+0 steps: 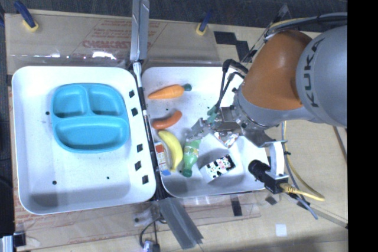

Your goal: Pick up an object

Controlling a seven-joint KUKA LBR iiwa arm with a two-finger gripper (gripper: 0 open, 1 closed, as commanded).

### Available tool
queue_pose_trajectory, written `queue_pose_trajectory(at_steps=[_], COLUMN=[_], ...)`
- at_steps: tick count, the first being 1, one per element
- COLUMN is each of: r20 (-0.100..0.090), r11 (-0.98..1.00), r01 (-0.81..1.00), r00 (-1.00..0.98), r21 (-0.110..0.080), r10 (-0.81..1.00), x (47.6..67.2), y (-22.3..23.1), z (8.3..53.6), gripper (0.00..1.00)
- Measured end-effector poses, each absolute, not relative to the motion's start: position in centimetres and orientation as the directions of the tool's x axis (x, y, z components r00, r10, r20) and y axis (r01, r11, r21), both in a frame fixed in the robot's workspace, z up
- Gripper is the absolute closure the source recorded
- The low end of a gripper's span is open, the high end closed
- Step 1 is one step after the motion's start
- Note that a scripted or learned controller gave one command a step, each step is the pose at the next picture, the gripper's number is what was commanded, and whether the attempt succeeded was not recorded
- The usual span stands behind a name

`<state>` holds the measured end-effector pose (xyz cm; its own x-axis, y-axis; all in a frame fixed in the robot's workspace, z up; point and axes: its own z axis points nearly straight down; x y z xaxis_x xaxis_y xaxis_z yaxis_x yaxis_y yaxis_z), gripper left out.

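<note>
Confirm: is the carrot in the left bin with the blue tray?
No, the carrot lies in the right bin, while the blue tray sits alone in the left bin.

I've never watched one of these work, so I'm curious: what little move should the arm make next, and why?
Probably a short drop straight down. The gripper hangs in the right bin right by the green bottle and banana, and nothing shows between its fingers yet, so lowering onto the bottle seems the likeliest way to grab something.

"KUKA" runs in dark letters down the grey arm; behind the left bin, faint red print on cardboard is unreadable.
</note>
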<state>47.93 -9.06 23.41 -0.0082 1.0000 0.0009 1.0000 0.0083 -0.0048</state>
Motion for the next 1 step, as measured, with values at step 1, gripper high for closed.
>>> queue_pose_trajectory(at_steps=[1], r20=[0.000], r11=[0.178], r01=[0.984], r00=[-0.178], r21=[-0.002], r10=[0.984], x=[52.42], y=[-7.60], z=[21.36], gripper=[0.00])
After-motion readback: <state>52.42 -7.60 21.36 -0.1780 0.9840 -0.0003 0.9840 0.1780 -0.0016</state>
